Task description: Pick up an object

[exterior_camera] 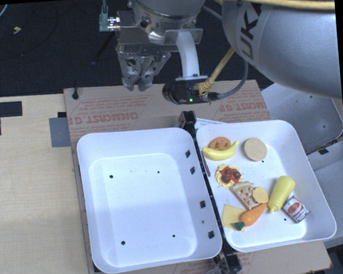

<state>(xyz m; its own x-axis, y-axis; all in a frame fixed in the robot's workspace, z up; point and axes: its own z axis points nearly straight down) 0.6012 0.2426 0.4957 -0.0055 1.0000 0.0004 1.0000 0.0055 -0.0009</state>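
My gripper (140,82) hangs high above the bench, beyond the far edge of the left bin (95,147), its fingers shut with nothing between them. The toy foods all lie in the right bin (300,146). A yellow banana (220,152) sits next to a brown doughnut (219,142), and a tan round biscuit (255,149) lies to their right. Nearer the front are a red-topped pizza piece (229,174), a waffle slice (243,191), a cheese wedge (229,213), an orange carrot (253,214), a yellow bottle (281,192) and a small red can (295,209).
Both bins rest on a cardboard sheet (127,110) on the wooden bench (27,194). A black hinge strip (202,178) runs between the bins. The arm's big grey body (287,28) looms over the top right, and a yellow cable (219,72) hangs below it.
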